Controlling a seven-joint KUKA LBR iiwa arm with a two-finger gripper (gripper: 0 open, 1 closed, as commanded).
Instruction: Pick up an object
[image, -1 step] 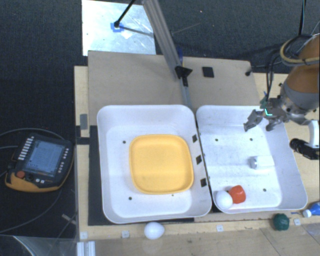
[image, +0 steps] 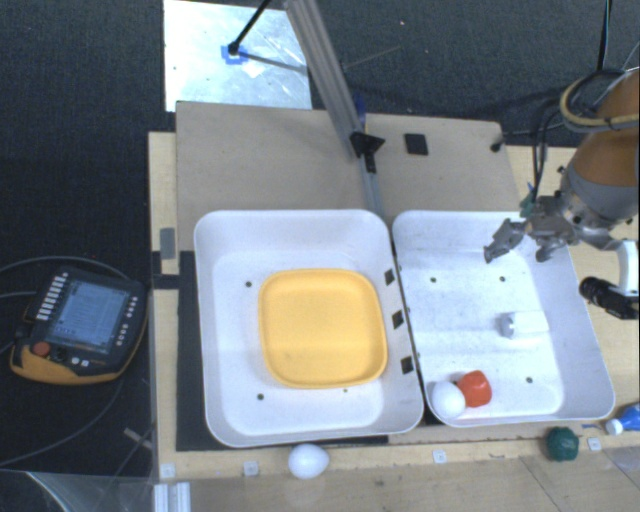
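My gripper (image: 523, 245) hangs over the far right part of the right bin (image: 560, 300), fingers spread open with nothing between them. In that bin lie a small grey piece (image: 506, 324) near the middle, and at the near left corner an orange object (image: 475, 389) touching a white ball (image: 447, 400). The left bin (image: 225, 300) holds a yellow square plate (image: 323, 326). The gripper is well above and behind the grey piece.
A white egg-shaped object (image: 308, 461) and a dark green ball (image: 562, 443) lie on the bench in front of the bins. A teach pendant (image: 78, 331) sits on the floor at left. A slanted metal pole (image: 335, 80) crosses behind the bins.
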